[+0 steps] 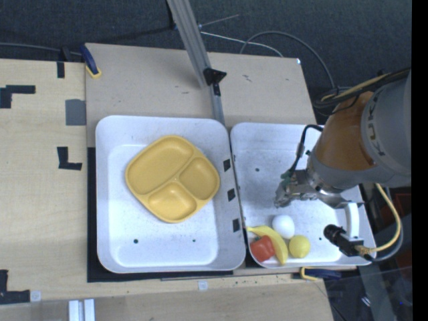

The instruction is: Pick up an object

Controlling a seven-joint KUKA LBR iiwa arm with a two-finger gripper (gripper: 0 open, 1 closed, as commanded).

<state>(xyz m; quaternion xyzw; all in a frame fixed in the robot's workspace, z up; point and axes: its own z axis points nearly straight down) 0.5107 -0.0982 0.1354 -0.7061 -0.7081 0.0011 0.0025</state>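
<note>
My fingers low over right bin; cannot tell if apart or together; white ball just below, touching banana; risk: crowded corner, fingers nudge ball away, close on nothing.

Fruit cluster in the right bin's near corner

We see a white ball, a yellow banana, a red piece and a yellow lemon lying bunched together, touching; a yellow divided plate lies flat in the left bin.
</note>
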